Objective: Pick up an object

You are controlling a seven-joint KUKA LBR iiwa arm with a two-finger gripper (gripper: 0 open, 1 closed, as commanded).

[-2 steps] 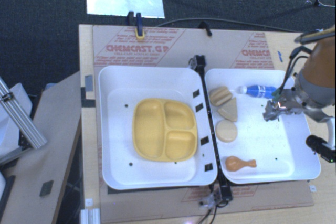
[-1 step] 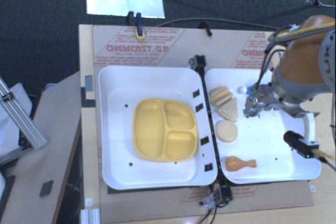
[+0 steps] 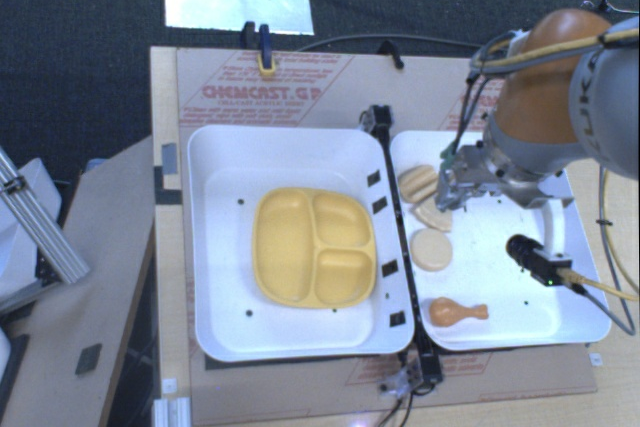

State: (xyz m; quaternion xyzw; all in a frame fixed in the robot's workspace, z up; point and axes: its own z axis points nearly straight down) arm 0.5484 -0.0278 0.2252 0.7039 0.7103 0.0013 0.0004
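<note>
Gripper (image 3: 447, 198) low (arm from right)

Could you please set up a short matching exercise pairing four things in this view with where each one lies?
Things:
1. yellow divided plate
2. orange drumstick-shaped toy
3. round tan disc
4. gripper

Places:
A. near the front edge of the right bin
B. low over the pale food pieces at the back left of the right bin
C. in the middle of the left bin
D. in the right bin near the divider, between the pale pieces and the drumstick

Pairs: 1-C, 2-A, 3-D, 4-B
</note>
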